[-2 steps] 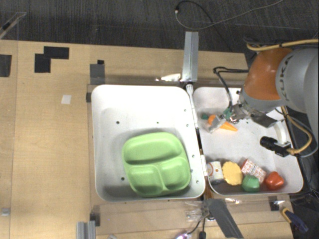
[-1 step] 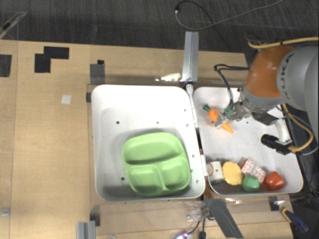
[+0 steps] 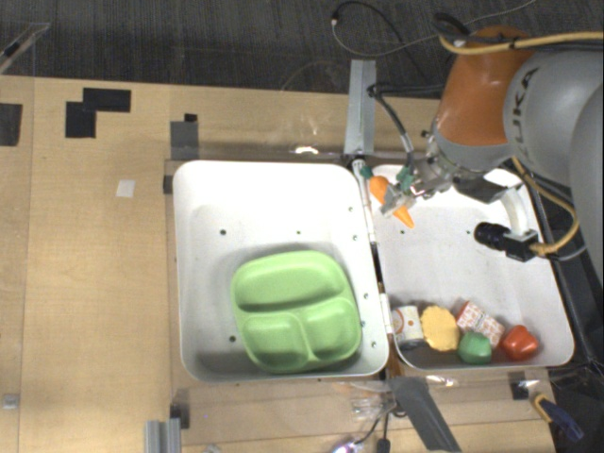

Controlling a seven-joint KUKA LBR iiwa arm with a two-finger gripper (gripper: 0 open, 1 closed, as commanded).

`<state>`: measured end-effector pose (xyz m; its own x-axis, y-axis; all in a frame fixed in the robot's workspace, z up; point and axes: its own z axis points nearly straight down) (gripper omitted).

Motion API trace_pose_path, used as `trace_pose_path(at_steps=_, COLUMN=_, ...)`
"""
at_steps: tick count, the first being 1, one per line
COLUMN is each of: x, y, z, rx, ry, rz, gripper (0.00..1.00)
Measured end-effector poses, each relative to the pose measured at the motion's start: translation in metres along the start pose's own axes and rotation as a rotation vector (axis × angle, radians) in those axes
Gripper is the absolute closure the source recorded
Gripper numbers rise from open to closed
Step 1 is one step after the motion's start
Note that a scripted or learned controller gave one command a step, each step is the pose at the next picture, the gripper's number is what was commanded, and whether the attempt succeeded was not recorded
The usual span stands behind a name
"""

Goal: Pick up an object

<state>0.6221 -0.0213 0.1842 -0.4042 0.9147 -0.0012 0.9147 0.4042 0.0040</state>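
Note:
My gripper (image 3: 404,192) hangs over the far left corner of the right bin (image 3: 444,262), below the orange band of the arm. An orange carrot-shaped toy (image 3: 380,190) sits between its fingers, one end poking out toward the bin's divider and the pointed end (image 3: 405,218) sticking out below. The gripper is shut on it. Whether the toy still touches the bin floor is unclear.
Along the right bin's near wall lie a small white can (image 3: 408,322), a yellow piece (image 3: 439,328), a red-and-white packet (image 3: 479,320), a green toy (image 3: 475,348) and a red toy (image 3: 519,343). The left bin (image 3: 217,215) holds a green divided tray (image 3: 297,308).

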Motion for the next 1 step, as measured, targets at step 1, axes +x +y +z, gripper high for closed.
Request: trace_pose_path(at_steps=1, x=-0.0001, y=-0.0001, z=0.0002, rx=0.000, ry=0.000, rz=0.000, gripper=0.00)
